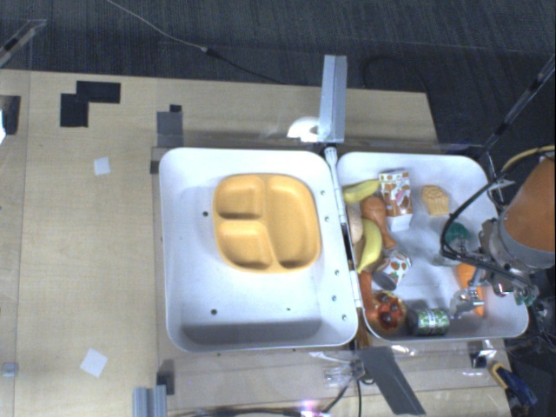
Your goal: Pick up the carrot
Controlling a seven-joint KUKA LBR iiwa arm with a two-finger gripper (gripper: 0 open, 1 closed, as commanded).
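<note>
Green can (429, 321): laid on its side at the near wall of the right bin (434, 162).
Carrot (470, 278): seen as an orange piece at the bin's right side, just beside the gripper (473, 298).
Gripper: lowered over the near right corner; whether anything is grasped cannot be told.
Left bin (187, 259): occupied by a yellow divided plate (264, 221).
Bananas (368, 233): placed along the right bin's left wall.
</note>
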